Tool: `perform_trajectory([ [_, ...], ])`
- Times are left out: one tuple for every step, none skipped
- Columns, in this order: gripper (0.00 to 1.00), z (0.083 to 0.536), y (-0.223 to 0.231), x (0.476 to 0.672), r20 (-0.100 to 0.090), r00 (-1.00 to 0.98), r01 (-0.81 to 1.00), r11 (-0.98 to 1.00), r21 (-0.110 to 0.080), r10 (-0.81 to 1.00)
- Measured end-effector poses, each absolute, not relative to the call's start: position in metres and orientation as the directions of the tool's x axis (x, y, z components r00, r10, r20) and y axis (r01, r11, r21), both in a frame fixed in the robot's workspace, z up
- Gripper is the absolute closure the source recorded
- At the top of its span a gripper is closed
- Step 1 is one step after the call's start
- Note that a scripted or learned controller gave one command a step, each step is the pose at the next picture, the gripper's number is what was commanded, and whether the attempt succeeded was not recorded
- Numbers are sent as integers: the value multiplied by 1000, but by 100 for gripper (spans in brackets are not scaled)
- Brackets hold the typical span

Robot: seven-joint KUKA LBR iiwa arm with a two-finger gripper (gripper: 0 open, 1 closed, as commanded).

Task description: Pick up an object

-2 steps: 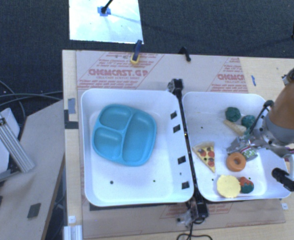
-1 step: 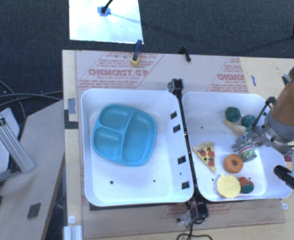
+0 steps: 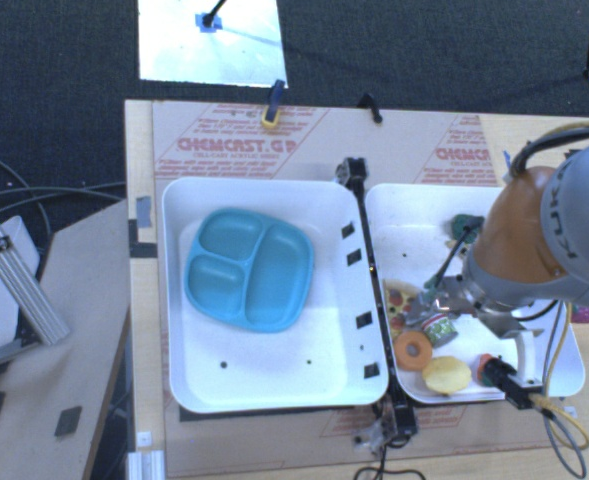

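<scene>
Down in the right bin (image 3: 574,373) the gripper (image 3: 426,310) hangs low over small toys — a ring-shaped orange doughnut (image 3: 412,350) and a smooth yellow lemon-like piece (image 3: 447,375) at the near wall; whether it is clenched I cannot tell. Left bin (image 3: 204,368) — glossy white, shallow — bears a blue sectioned plate (image 3: 249,270). Both rest on printed brown board (image 3: 234,143) over dark carpet (image 3: 54,58).

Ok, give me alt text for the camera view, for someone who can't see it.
A grey robot arm reaches from the right into the right bin, above a donut-shaped toy, a yellow lemon-like toy and other small items. The left bin holds a blue divided plate.
</scene>
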State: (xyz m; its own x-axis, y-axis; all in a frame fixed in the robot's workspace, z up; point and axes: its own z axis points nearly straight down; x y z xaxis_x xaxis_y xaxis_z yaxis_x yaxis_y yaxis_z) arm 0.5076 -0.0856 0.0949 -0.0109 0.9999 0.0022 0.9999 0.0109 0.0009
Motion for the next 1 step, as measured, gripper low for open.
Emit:
perform_trajectory([
  [100,190,-15,520,2,-13,1000,13,11,1000],
])
